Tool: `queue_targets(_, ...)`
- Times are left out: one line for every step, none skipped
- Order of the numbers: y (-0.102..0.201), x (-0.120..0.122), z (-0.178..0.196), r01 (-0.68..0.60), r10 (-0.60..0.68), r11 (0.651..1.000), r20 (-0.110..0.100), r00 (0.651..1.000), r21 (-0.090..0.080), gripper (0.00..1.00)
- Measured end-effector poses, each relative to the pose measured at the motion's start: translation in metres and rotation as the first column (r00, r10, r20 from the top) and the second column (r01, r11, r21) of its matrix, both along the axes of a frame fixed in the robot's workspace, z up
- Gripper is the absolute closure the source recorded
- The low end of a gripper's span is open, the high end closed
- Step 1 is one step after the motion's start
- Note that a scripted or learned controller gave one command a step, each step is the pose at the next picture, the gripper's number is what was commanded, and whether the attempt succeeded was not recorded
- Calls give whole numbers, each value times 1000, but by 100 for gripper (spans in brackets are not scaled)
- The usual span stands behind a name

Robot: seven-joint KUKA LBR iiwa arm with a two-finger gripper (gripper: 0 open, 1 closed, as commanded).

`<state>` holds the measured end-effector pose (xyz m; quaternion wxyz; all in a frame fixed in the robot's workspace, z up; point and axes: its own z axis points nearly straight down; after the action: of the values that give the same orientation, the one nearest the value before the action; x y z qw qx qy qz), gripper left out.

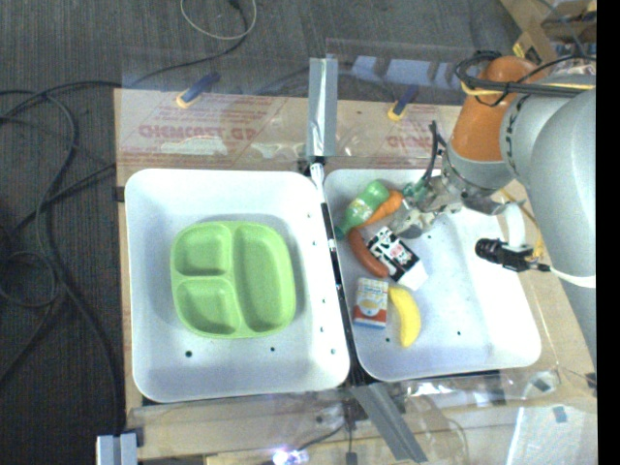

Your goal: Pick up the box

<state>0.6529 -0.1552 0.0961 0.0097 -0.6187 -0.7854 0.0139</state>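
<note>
One box [370, 301] lies flat in the right bin [484, 342], its long axis running twelve to six o'clock. At its three o'clock lies a banana [406, 316], touching. Whether the gripper [418, 208] is wide or narrow I cannot tell.

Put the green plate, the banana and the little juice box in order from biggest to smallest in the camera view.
1. Green plate, by far the biggest.
2 and 3. Banana and juice box: they look about the same size lying side by side, so I won't rank them.
</note>
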Motion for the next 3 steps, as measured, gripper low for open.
queue_targets(-6, -31, 94, 45, -46, 999, 32, 998, 7, 100)
queue_targets(-25, -75, 38, -215, 214, 977, 43, 976, 5, 100)
queue_targets(18, -59, 107, -44, 43, 999, 33, 999, 9, 100)
